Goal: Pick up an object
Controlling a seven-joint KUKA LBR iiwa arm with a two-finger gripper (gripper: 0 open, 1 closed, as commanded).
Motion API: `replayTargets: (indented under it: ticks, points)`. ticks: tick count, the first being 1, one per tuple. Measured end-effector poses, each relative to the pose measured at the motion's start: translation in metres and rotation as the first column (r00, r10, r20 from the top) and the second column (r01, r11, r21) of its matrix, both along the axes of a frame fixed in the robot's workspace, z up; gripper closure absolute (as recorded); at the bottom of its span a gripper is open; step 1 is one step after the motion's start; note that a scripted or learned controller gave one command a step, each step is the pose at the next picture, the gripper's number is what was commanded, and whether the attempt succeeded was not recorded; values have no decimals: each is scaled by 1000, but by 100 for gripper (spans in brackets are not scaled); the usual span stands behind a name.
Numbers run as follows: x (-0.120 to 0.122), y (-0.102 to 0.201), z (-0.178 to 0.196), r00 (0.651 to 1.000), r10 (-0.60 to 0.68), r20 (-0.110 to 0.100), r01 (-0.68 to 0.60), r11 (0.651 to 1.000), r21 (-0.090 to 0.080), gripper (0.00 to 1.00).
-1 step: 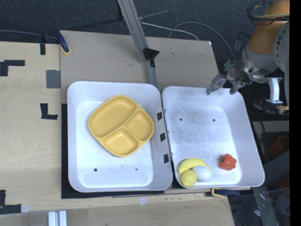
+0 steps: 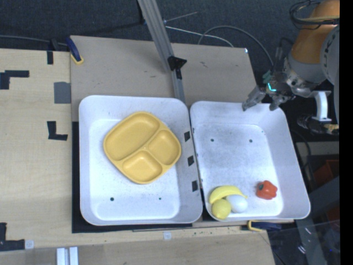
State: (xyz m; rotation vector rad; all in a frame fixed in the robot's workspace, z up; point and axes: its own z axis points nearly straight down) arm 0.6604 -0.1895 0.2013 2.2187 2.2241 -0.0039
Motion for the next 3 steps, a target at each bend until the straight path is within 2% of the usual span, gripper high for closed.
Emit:
replayTargets:
  ticks: [2,3]
  points:
    - [-1,-9,-91,1000,0,-4,0,1000,1,0]
    - [-1,-8,-114,1000,1,-1,-1,1000,0,0]
